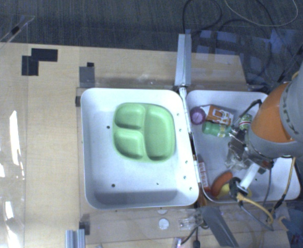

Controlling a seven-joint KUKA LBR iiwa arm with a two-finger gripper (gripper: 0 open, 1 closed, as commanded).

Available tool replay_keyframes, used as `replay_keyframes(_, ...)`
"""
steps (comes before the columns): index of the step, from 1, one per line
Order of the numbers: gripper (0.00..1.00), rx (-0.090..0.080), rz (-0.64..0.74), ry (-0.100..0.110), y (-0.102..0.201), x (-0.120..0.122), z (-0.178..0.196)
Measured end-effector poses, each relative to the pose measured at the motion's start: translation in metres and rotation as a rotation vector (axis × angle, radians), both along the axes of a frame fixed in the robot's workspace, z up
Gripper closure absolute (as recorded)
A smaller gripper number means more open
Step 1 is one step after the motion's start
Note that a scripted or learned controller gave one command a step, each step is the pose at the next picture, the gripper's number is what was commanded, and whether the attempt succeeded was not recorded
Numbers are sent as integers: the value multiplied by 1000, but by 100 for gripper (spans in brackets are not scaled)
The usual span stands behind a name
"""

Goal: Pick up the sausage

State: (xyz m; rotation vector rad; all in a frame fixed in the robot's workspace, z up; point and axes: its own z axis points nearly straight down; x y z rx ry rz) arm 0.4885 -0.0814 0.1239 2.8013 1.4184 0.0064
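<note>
The sausage (221, 179) is a short red-brown piece lying at the near left corner of the right bin (291, 187), next to a small yellow item (224, 189). My gripper (236, 156) hangs low over the middle of that bin, just up and to the right of the sausage. Nothing shows in its grasp. The grey arm with its orange band (273, 121) covers the bin's right half.
A green bottle (216, 130), a small printed box (219, 115) and a purple round item (197, 115) lie at the far left of the right bin. A green divided plate (144, 131) sits in the left bin (97, 154). Cables trail at the near right.
</note>
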Motion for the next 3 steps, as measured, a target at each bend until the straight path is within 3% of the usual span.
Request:
replay_keyframes(1,100,2,47,-7,-6,2,-34)
replay_keyframes(2,100,-1,284,-1,-5,0,-19)
replay_keyframes(3,100,1,-230,1,-4,0,32)
